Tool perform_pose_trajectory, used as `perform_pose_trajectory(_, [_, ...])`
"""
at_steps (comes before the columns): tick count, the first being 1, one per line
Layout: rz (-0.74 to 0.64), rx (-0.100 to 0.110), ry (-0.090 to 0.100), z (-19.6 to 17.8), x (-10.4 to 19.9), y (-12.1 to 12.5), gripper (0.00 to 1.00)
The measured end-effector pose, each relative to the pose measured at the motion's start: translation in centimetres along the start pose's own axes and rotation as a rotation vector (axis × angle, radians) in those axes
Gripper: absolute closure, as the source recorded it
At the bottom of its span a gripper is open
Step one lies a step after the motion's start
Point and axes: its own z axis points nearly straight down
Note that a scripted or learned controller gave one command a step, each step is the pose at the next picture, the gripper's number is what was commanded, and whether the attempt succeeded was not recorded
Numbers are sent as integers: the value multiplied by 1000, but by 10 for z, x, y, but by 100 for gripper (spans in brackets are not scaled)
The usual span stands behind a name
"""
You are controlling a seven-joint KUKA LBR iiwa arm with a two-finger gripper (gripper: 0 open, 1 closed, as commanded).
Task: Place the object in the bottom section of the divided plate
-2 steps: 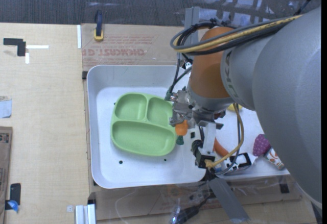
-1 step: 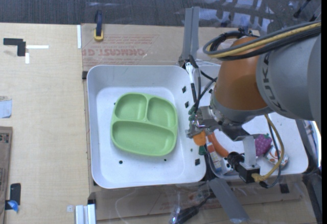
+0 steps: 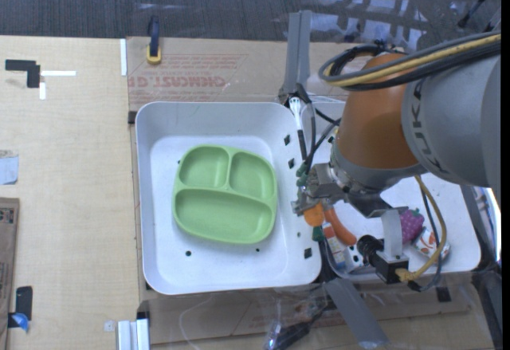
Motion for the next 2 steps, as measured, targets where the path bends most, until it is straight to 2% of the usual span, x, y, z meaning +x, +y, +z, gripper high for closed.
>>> perform_pose_trajectory(1, [-182, -7, 0, 24, 67, 38, 100])
perform_pose_trajectory(2, [-182, -7, 0, 23, 67, 38, 0])
